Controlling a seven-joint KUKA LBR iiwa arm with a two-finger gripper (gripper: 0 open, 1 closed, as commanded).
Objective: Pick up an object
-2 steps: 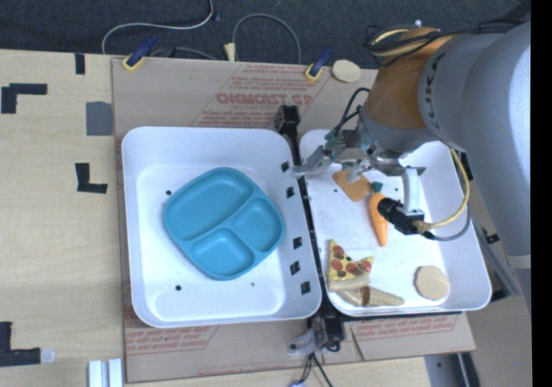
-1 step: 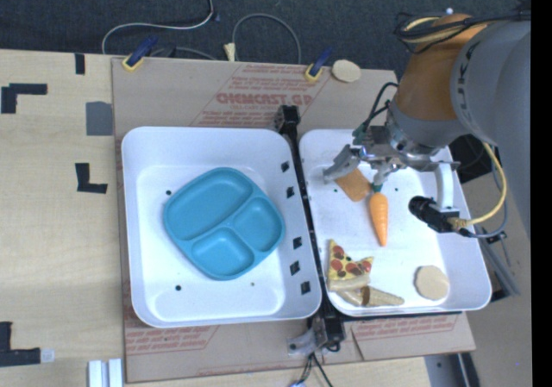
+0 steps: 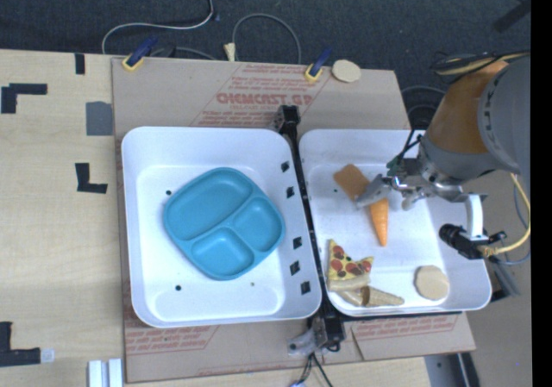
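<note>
Camera view from above shows the grey two-finger gripper [image 3: 385,190] low in the right white bin [image 3: 448,301], just over the top of the orange toy carrot [image 3: 379,223]; I cannot tell whether it grips anything. A flat brown piece [image 3: 350,178] lies just beside it. Toy pizza slice [image 3: 348,266] and round beige disc [image 3: 431,283] lie near the front wall. Left white bin [image 3: 147,204] holds a blue divided plastic plate [image 3: 224,222].
</note>
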